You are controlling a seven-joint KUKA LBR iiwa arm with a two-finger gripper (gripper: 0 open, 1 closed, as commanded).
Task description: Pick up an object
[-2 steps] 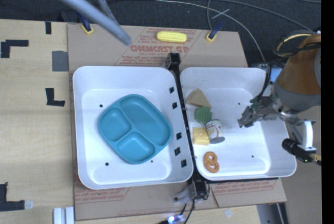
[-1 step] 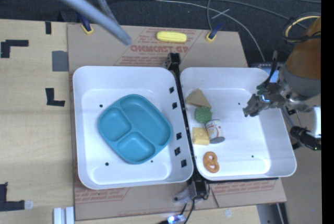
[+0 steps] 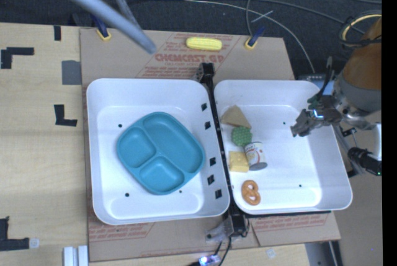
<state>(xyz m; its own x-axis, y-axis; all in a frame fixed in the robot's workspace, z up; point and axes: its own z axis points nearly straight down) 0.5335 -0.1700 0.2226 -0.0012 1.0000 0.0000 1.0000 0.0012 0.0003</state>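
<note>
Camera view: pincer [image 3: 302, 127] hovers over right bin's [image 3: 322, 196] right side.

The arm [image 3: 363, 75] comes in from the right side of the desk, its grey body bulking near the right edge with the orange band sitting just above the wrist. From there the wrist angles down and to the left, ending in the gripper [image 3: 304, 125], a dark cluster of parts hanging over the right edge of the right bin [image 3: 322, 162], roughly halfway along that side. The gripper points inward, toward the bin's middle. It is too small and dark from here to make out how it is set.
</note>
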